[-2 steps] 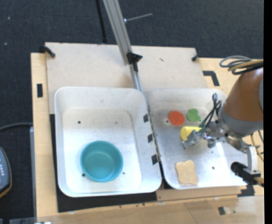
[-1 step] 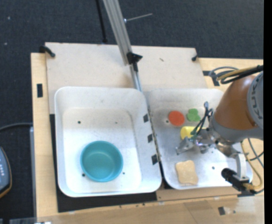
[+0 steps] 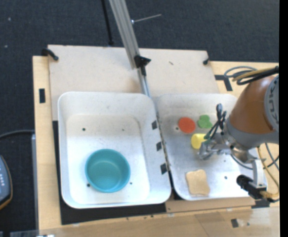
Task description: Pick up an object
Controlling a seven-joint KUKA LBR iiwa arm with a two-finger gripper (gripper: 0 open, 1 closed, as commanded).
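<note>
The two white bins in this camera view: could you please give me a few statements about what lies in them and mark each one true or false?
1. The teal bowl sits in the left bin. True.
2. The tan bread-like piece lies in the left bin. False: it lies in the right bin, near its front edge.
3. The red round piece and the green piece lie side by side in the right bin. True.
4. The gripper hovers over the teal bowl. False: it is over the right bin, close to the yellow piece.
5. The arm's orange band is over the left bin. False: it is at the right bin's right side.
</note>
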